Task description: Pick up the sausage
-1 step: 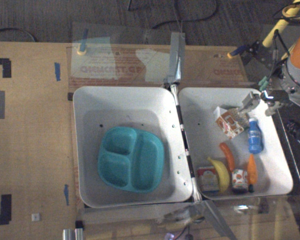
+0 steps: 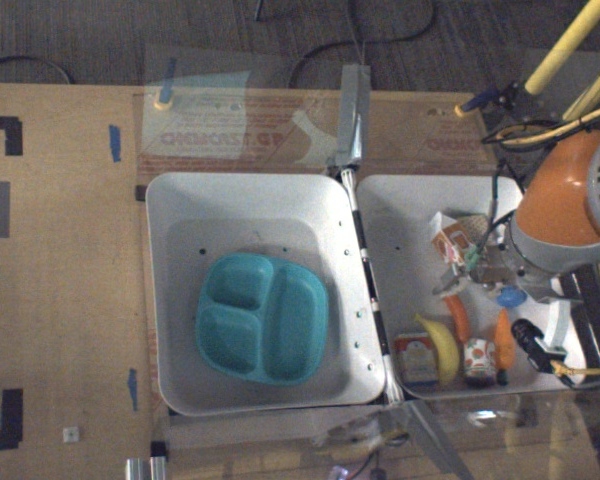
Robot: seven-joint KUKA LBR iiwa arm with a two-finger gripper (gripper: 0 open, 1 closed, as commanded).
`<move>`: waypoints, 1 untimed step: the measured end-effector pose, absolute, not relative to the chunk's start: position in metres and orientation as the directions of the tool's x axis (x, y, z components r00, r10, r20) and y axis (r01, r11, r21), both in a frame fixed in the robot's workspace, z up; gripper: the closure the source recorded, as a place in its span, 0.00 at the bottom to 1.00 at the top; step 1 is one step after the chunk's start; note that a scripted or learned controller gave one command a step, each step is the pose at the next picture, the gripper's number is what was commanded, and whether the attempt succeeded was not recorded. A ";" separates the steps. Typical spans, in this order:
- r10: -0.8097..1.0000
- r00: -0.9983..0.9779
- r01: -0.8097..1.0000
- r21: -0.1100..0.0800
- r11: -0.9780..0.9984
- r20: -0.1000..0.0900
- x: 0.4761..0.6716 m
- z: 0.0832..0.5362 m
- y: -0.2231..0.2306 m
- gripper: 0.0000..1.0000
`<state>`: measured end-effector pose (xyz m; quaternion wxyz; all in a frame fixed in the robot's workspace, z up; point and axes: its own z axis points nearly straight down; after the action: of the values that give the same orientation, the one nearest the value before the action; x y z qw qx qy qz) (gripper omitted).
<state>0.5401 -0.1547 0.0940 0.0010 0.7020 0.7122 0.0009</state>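
The bench point(image 2: 60, 318) carries two white bins side by side. The left bin point(image 2: 170, 200) holds one item: a teal divided plate point(image 2: 263, 318), lying flat a little toward the bin's near edge, apart from all four walls. The right bin point(image 2: 400, 218) holds all other items. The sausage point(image 2: 459, 318), reddish and short, lies in the near half of the right bin, about midway between its left and right walls, with its length running roughly from far edge to near edge. A banana point(image 2: 442, 348) lies just beside it on the left, curving toward the near edge. A small red and white box point(image 2: 415, 360) sits left of the banana, close to the near left corner. A small can point(image 2: 479, 361) stands at the near edge, right of the banana. An orange carrot point(image 2: 504, 340) lies just right of the can. A blue piece point(image 2: 511, 296) lies above the carrot. A carton point(image 2: 458, 238) lies toward the bin's far edge. The arm point(image 2: 565, 208) enters over the right wall. The gripper point(image 2: 460, 280) hangs low between the carton and the sausage, directly above the sausage's far end. Whether it is spread or closed cannot be told, nor whether it touches the sausage.
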 end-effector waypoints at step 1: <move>0.995 0.103 0.995 0.002 -0.103 0.000 0.537 0.146 -0.130 0.00</move>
<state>0.5375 -0.1298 0.1460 0.0009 0.7426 0.6697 0.0005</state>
